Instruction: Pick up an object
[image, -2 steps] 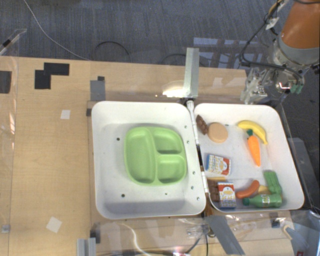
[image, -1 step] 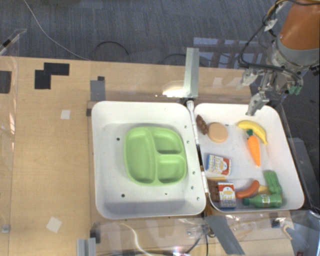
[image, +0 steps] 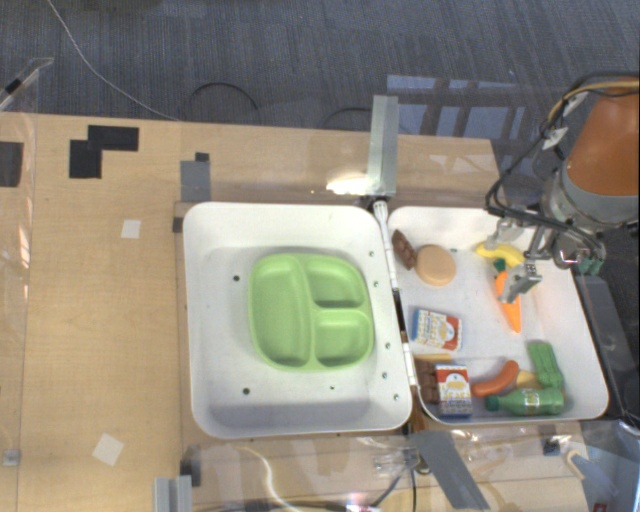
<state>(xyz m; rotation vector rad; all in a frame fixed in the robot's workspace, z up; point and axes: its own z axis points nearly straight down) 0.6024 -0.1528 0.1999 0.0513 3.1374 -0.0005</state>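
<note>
The gripper (image: 522, 277) hangs at the upper right of the right bin (image: 590, 345), directly over the carrot (image: 511, 308). Its fingers (image: 514, 288) appear slightly parted and grip nothing. The banana (image: 499, 251) lies just beside.

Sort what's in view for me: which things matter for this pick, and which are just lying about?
In play: claw; carrot under it; banana; right bin.

Lying about: bun, small carton, sausage, green bottle, green divided tray, left bin.
</note>
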